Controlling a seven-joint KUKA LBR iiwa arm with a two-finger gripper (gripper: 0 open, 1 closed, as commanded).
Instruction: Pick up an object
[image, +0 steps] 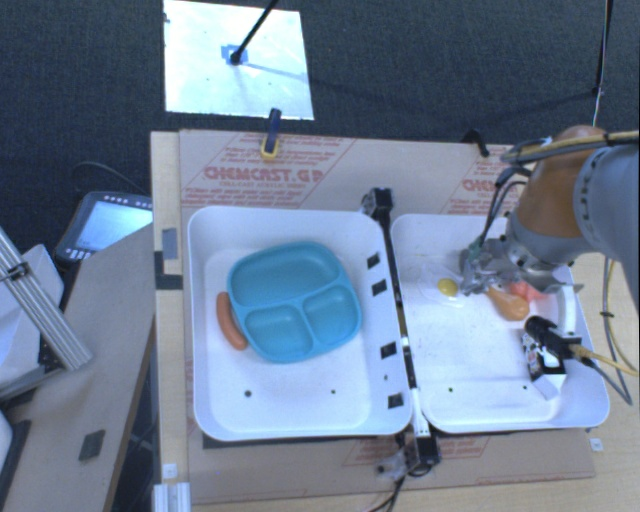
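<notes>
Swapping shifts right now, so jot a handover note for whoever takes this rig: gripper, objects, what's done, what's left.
Gripper: low over the far part of the view's right white bin; open or shut cannot be told.
Things: a small yellow round piece lies just beside the gripper, and an orange tapered piece and a pink piece lie on its other side. The view's left white bin holds a blue three-compartment plastic plate with an orange sausage-shaped toy at its edge.
Done: nothing visibly held.
Left: grasp and lift one object.
</notes>
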